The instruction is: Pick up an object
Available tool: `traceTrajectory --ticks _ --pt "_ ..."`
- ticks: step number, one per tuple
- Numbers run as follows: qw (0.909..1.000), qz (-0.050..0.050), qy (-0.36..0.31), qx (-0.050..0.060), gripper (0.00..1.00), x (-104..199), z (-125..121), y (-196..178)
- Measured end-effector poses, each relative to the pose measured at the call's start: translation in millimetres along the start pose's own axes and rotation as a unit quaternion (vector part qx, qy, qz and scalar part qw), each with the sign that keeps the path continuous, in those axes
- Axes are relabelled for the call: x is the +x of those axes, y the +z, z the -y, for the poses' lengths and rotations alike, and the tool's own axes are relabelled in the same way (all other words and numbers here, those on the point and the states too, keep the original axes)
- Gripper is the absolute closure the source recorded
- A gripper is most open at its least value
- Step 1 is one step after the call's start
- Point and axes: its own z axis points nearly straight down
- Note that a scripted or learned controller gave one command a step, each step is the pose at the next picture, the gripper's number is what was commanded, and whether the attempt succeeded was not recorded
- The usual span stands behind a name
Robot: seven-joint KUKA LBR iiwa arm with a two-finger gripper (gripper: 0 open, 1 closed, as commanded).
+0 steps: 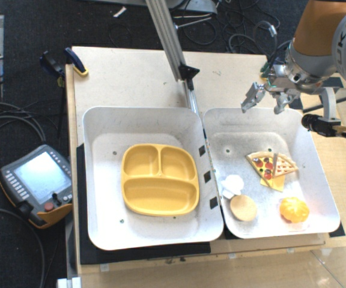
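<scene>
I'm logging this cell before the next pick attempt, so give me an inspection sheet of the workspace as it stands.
Surface: pale bench bearing two shallow white bins, left bin and right bin, side by side.
Job's things: pizza slice toy, orange fruit, tan round piece touching a small white piece, all in the right bin; yellow divided tray in the left bin.
Clutter: blue and yellow clamp at the bench's far left corner.
Grippers: gripper open, above the right bin's far edge, holding nothing.
Cables: black cables on the floor beyond the bench.
Surroundings: teach pendant on the floor at left; slanted metal pole.
</scene>
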Motion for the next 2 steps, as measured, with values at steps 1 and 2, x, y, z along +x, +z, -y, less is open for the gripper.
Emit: traceTrajectory --ticks 1,2 --pt "1.0000 0.000 0.000 0.000 0.00 0 0 0" --pt "1.0000 0.000 0.002 0.003 0.00 -5 5 62"
